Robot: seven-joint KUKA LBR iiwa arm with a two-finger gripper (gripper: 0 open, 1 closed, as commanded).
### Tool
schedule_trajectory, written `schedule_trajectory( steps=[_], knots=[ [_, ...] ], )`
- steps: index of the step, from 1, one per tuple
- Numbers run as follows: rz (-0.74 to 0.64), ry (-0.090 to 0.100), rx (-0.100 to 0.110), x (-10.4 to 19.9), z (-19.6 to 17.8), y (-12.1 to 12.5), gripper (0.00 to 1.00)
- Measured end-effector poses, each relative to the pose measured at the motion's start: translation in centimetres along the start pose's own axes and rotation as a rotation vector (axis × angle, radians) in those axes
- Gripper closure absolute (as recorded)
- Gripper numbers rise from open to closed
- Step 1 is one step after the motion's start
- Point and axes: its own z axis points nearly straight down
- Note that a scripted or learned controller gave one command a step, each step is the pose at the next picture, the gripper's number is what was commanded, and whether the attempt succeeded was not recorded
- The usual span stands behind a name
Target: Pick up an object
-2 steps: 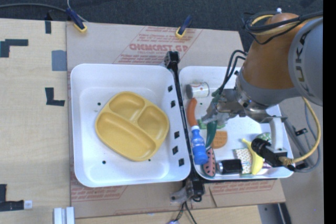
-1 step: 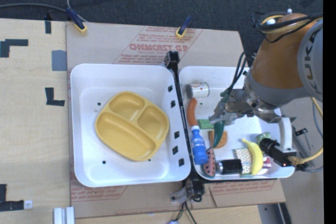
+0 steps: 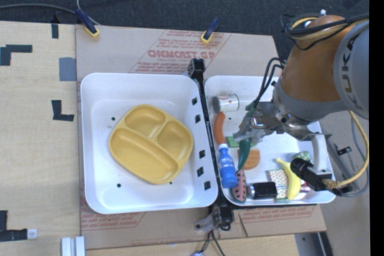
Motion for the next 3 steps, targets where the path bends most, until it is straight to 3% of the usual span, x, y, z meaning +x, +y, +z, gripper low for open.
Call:
schedule_trajectory(
  steps=[3],
  knots=[
    [0.001, 0.000, 0.000, 0.01, -0.12, 0.05, 1.00]
  ],
)
